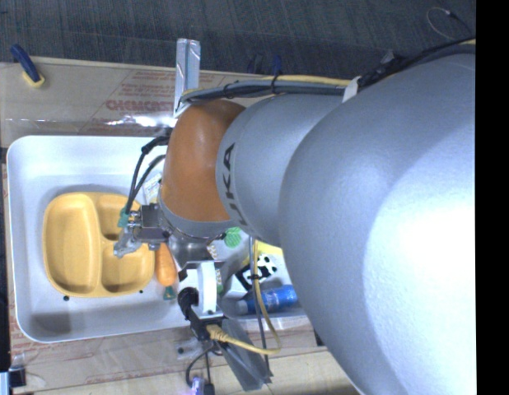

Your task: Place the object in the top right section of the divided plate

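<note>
Item 1, arm (337, 196): grey, orange-banded, reaching in from the right and lying across most of the bench, probably so that its wrist is standing over the plate.

Item 2, gripper (133, 239): metal parts and cabling are hanging at the plate's right edge, above the two smaller compartments. How wide it is standing, and whether it is gripping anything, cannot be told, since the wrist is shadowing it from above.

Item 3, yellow divided plate (73, 245): lying in the left white bin (24, 188), one long compartment to the left and two smaller ones to the right. Nothing is showing in the parts not being covered. The upper small compartment, judged the likely target, is sitting partly under the wrist.

Item 4, orange object (165, 267): long, carrot-like, lying just beside the plate's right rim and outside it. It is being taken for the task's thing, though the top end is running under the wrist, so contact with the gripper cannot be judged.

Item 5, sundry: a green piece (232, 238) and a blue object (275, 297) are peeping out below the arm, too cut off to name
</note>
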`<state>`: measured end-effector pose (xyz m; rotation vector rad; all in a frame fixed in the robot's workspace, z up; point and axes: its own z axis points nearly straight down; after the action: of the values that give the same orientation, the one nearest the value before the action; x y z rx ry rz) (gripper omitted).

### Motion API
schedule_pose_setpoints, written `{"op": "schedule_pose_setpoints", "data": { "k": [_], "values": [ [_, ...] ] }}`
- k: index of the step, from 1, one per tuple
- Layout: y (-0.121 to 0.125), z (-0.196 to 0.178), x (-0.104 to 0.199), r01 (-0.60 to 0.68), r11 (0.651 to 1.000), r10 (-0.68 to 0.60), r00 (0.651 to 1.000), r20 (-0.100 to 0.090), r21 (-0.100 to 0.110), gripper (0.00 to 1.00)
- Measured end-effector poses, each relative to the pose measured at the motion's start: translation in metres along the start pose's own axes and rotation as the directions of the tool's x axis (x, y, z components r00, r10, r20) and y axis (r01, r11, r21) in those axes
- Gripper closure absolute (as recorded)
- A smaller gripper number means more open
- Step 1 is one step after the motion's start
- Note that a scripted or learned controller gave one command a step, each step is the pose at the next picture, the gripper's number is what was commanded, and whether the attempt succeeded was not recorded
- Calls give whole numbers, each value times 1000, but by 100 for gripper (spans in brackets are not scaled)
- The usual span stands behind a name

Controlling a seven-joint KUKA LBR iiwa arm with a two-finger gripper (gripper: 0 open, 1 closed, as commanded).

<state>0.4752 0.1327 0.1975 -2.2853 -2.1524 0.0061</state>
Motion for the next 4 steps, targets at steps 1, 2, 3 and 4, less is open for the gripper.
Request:
{"op": "schedule_pose_setpoints", "data": {
  "k": [1, 2, 3, 4],
  "values": [
    [0, 0, 0, 0, 1000, 0, 1000, 0, 0, 0],
    [0, 0, 0, 0, 1000, 0, 1000, 0, 0, 0],
    [0, 0, 0, 0, 1000, 0, 1000, 0, 0, 0],
    [0, 44, -8, 38, 999, -38, 999, 0, 3, 0]
  ]
}}
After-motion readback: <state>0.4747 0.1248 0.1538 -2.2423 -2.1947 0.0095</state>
